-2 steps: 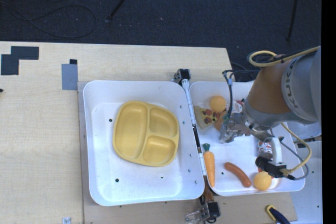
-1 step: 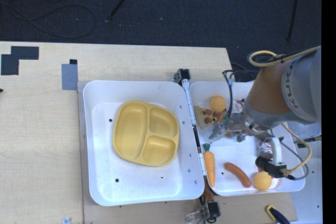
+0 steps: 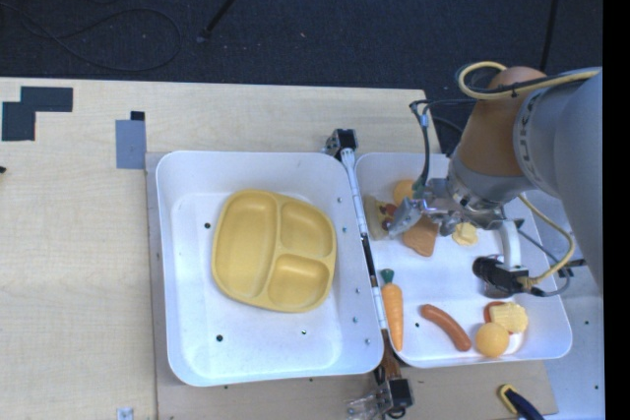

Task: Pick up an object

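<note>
The pincer [image 3: 409, 216] stands over the upper left part of the right bin [image 3: 438, 282], close to the wall shared with the left bin [image 3: 187, 295]. Its metal parts overlap from this angle, so it cannot be told whether the pincer is spread or pressed together. The wrist and the grey arm cover the upper right part of the right bin, and whatever lies beneath them is hidden.

Candidate item: one brown wedge [image 3: 422, 242]. It is flat and orange-brown, with a pale edge, and it narrows toward the bin's near side. It lies just below the pincer, and the pincer covers its upper edge. Contact between the two cannot be determined.

Other items in the right bin, counted:
- One yellow-orange lump [image 3: 404, 191], just above the pincer and partly hidden by it.
- One pale yellow piece [image 3: 465, 233], right of the wedge, at the edge of the wrist.
- One small reddish scrap [image 3: 378, 209] at the shared wall, too small to identify.
- One carrot [image 3: 393, 312] with a green top, lying along the shared wall.
- One sausage [image 3: 446, 327], set at a slant, near the carrot.
- One orange ball [image 3: 491, 339] in the lower right corner.
- One yellow-and-white item [image 3: 508, 317] with a reddish rim, touching the ball. Its kind is unclear.

The left bin bears one yellow plate [image 3: 274, 249] with three compartments.
</note>
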Tool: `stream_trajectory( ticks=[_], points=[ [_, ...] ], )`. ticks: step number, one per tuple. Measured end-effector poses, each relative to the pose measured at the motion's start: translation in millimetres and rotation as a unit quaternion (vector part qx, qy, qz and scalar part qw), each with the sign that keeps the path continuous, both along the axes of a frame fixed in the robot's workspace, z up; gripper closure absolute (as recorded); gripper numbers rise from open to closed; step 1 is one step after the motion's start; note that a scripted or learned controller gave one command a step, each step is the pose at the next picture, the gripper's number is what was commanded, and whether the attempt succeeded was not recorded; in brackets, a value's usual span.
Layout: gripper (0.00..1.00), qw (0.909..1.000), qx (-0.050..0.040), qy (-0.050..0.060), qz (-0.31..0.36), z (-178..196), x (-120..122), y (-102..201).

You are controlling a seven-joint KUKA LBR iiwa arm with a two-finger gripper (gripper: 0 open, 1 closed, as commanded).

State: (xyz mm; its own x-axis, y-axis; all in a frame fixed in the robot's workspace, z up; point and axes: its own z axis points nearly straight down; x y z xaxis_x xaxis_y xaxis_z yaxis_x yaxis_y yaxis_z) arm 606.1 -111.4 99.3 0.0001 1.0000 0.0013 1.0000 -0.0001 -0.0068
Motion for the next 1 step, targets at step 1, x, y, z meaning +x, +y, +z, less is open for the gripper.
stream_trajectory(
  ticks=[1],
  points=[
    [1.0, 1.0, 0.001, 0.004, 0.0, 6.2, -0.8, -0.7]
  ],
)
